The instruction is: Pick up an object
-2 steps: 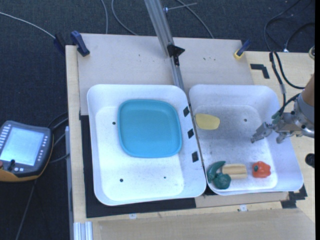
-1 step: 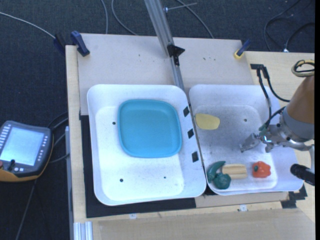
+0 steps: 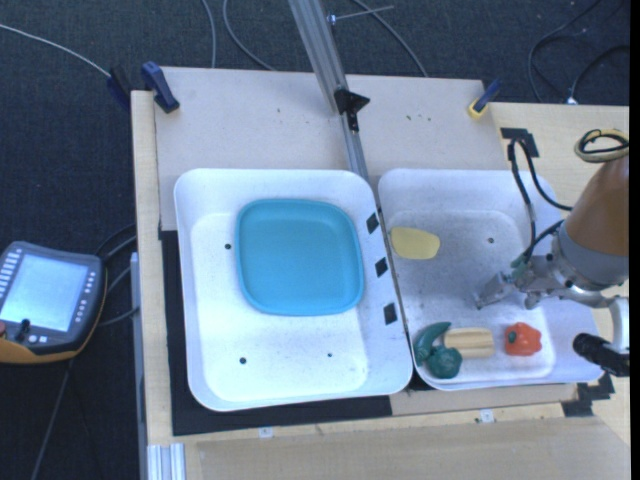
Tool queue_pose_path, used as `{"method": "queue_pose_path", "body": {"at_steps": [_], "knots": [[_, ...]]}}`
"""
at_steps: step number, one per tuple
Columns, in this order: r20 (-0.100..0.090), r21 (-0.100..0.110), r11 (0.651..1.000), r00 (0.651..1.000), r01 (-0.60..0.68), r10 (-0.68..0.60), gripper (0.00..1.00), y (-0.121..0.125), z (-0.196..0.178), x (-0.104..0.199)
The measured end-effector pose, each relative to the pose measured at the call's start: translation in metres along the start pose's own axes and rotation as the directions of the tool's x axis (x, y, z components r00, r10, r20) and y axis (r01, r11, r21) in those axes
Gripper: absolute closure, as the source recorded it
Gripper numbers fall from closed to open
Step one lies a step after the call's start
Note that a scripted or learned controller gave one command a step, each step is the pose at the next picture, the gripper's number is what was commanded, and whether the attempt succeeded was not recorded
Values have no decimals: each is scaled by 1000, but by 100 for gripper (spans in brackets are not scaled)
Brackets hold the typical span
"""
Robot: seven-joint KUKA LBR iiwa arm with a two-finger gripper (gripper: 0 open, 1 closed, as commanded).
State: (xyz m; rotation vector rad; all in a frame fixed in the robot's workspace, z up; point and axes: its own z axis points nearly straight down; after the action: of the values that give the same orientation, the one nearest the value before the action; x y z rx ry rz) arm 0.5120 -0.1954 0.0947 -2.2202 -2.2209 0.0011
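The right bin (image 3: 470,203) holds a flat yellow piece (image 3: 414,243) near its left wall. Along its front edge lie a dark green toy (image 3: 437,350), a tan wooden block (image 3: 470,342) and a small red pepper-like toy (image 3: 521,339). My gripper (image 3: 506,292) hangs over the right part of this bin, just above and slightly left of the red toy, on the grey wrist with the orange band. Nothing is visibly held in it.
The left bin (image 3: 200,268) carries a square blue plate (image 3: 299,255). A metal rail (image 3: 330,63) runs down between the bins. Black cables (image 3: 530,183) hang by the arm at the right. A teach pendant (image 3: 45,298) lies off the bench at left.
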Motion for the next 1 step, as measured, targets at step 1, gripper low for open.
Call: {"method": "queue_pose_path", "body": {"at_steps": [1], "knots": [[0,-2,1000,1000,0,0,100,1,-11,0]]}}
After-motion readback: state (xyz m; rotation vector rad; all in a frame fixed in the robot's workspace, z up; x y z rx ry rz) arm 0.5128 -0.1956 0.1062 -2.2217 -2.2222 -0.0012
